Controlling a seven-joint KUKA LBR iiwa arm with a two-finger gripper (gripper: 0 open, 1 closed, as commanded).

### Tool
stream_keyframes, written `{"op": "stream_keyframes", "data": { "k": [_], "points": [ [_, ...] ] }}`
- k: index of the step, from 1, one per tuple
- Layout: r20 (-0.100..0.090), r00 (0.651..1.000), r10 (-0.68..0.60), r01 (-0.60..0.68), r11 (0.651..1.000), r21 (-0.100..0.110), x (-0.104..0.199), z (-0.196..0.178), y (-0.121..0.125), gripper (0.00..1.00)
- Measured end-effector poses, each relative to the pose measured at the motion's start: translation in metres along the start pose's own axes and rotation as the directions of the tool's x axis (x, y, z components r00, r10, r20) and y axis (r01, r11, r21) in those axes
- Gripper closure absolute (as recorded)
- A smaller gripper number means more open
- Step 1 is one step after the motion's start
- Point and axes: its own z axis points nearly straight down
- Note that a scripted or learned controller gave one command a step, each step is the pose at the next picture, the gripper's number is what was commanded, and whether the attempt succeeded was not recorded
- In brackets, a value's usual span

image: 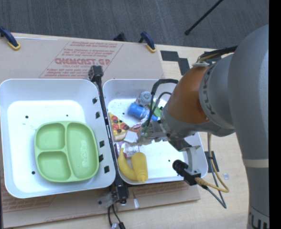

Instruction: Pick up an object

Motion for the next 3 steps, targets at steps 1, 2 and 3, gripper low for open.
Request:
{"op": "stream_keyframes", "data": {
  "k": [1,2,3],
  "points": [
    [0.0,1.0,0.0,0.0,1.0,0.0,0.0,0.0,0.0,0.0],
    [-0.002,1.0,0.023,-0.023,1.0,0.002,0.0,0.051,-0.012,0.0],
    [0.002,1.0,0.02,-0.02,1.0,-0.002,-0.001,0.04,-0.01,1.0]
  ]
}}
